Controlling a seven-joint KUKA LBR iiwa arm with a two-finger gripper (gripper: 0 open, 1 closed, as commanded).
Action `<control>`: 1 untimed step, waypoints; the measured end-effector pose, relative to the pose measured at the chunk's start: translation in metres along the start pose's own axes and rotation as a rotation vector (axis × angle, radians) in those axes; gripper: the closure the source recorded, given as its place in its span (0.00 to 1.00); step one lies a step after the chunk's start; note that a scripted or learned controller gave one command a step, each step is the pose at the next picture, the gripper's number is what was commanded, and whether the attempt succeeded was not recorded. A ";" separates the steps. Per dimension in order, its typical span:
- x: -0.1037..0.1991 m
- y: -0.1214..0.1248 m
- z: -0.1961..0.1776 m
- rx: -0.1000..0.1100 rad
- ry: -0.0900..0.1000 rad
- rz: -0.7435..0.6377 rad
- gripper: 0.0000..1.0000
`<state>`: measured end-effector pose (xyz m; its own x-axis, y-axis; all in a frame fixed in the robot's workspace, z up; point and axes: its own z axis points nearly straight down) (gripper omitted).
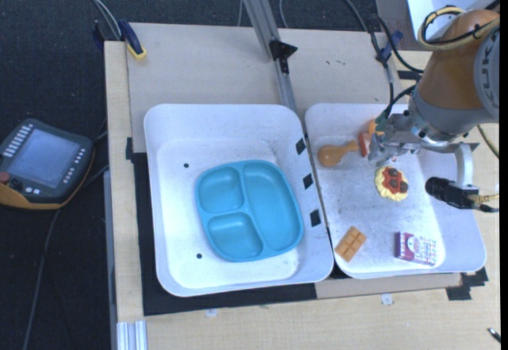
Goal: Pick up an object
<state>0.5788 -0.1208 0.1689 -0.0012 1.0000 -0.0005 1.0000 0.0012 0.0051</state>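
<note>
In the right bin (460,257) lie several small things. A brown spoon-shaped piece (336,154) is near the bin's left wall, and a small orange piece (367,140) lies just right of it. A yellow round toy with red spots (392,182) sits mid-bin, a tan cracker-like block (350,242) is at the front left, and a purple box (416,248) is at the front right. My gripper (386,148) hangs low over the back of this bin, right beside the orange piece and just above the yellow toy.
The left bin (171,134) holds a blue divided plate (248,209). A metal post (266,19) slants up behind the bins. A black part (449,191) of the arm juts over the right bin's right side. A pendant (41,162) lies off the bench at the left.
</note>
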 end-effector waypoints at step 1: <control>0.000 0.002 -0.054 0.000 0.000 0.000 1.00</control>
<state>0.5801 -0.1205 0.2227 -0.0016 1.0000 -0.0007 1.0000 0.0016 0.0053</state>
